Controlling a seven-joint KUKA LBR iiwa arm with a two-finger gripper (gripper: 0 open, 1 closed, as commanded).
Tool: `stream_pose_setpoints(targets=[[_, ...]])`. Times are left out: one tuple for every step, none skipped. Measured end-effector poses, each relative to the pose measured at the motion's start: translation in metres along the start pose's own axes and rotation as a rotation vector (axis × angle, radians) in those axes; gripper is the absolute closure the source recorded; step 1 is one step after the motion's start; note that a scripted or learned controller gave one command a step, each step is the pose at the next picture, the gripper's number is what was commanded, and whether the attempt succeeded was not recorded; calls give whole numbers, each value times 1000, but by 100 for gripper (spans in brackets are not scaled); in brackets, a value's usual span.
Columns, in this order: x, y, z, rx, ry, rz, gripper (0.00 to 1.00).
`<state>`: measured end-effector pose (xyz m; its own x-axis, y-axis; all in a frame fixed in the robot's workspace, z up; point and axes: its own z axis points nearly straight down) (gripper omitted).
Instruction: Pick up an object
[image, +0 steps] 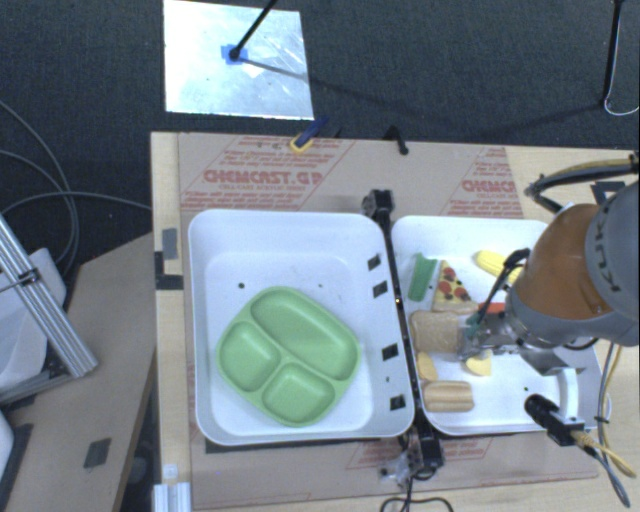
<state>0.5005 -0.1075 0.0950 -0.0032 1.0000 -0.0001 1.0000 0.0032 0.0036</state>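
Glossy smooth plastic green divided plate (288, 354); matt white plastic bins (300, 232); printed cardboard-like brown surface (262, 172); shiny metal sheet (236, 60) behind it.

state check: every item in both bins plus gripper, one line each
green divided tray: flat in left bin, compartments bare
green block: lying in right bin
pizza slice: flat, beside green block
bread slice: flat, by gripper
hot dog bun: lying near front wall
gripper: down in right bin

Red "CHEMCAST GP" lettering is printed on the brown backing sheet (262, 170).
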Motion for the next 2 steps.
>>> stream_pose_setpoints(targets=[[64, 38, -134, -12, 1, -9, 100], [58, 16, -90, 5, 1, 2, 100]])
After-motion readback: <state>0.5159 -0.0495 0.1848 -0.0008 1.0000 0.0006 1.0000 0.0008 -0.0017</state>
